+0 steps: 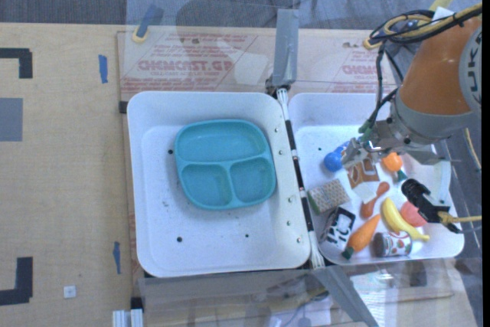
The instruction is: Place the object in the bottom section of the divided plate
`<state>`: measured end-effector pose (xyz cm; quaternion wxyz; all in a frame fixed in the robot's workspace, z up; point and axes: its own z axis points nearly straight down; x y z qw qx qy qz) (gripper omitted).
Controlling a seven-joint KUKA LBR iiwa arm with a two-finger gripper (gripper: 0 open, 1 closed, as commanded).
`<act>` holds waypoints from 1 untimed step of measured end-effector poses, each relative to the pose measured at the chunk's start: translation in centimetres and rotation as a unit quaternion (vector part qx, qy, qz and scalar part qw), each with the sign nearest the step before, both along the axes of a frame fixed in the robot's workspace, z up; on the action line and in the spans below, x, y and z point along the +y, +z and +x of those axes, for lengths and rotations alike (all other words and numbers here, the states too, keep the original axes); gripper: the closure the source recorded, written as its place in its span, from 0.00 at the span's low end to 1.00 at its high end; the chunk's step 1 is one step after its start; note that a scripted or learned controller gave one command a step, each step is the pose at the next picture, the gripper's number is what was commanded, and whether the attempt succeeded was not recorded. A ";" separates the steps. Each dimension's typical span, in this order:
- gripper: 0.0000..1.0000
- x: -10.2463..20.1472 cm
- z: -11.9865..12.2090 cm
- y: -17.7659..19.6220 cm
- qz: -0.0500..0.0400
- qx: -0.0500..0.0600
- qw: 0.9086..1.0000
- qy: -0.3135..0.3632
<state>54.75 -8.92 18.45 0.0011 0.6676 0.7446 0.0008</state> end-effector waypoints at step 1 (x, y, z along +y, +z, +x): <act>1.00 5.1 5.3 1.9 -0.001 -0.001 0.975 0.224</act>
